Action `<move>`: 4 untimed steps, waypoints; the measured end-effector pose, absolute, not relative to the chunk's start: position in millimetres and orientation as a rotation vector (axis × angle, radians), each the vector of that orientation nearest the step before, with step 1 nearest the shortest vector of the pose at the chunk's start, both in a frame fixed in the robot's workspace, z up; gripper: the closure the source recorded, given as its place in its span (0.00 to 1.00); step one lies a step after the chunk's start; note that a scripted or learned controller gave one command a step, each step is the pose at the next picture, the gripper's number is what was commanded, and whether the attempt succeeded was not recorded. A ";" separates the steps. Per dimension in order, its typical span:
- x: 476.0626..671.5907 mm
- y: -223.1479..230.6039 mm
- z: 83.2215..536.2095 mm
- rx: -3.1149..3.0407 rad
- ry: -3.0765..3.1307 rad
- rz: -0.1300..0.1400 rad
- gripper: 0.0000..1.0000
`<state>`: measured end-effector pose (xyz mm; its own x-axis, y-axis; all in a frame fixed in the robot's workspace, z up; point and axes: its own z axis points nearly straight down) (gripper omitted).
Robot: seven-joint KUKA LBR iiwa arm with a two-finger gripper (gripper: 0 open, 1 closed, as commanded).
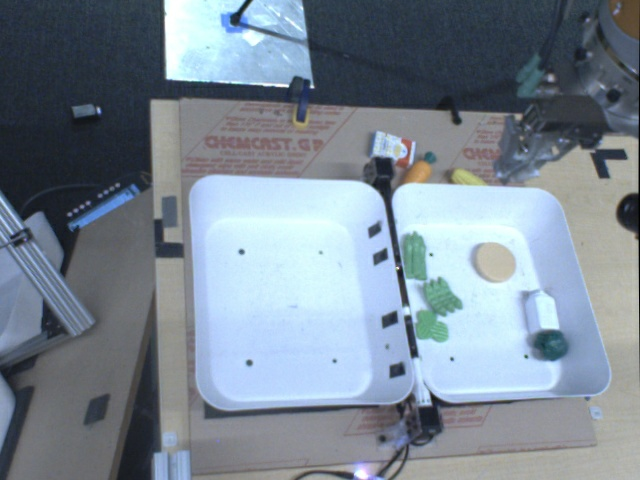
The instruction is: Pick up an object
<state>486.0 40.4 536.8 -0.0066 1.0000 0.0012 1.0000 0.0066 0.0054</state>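
Observation:
The right bin (560, 218) holds several small things. A round tan disc (495, 262) lies near its middle. A white bottle with a dark green cap (544, 324) lies at its right side. Three green toy pieces (428, 293) lie along its left wall. My gripper (520, 163) hangs at the upper right, above the bench just behind the right bin's back rim, with nothing seen between its fingers.
The left bin (205, 268) sits beside the right one. Behind the bins on the bench lie a small red-and-white box (391, 147), an orange piece (418, 171) and a yellow piece (466, 177). A yellow-and-blue clamp (299, 101) stands at the bench's back edge.

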 end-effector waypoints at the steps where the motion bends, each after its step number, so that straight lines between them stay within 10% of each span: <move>1: 486.4 62.0 535.2 2.214 2.227 0.005 1.00; 2: 490.3 -26.6 522.8 2.227 2.211 0.001 1.00; 4: 486.6 9.6 534.9 2.214 2.227 0.004 1.00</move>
<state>486.6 9.6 534.9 -0.0056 1.0000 0.0007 1.0000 0.0056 0.0028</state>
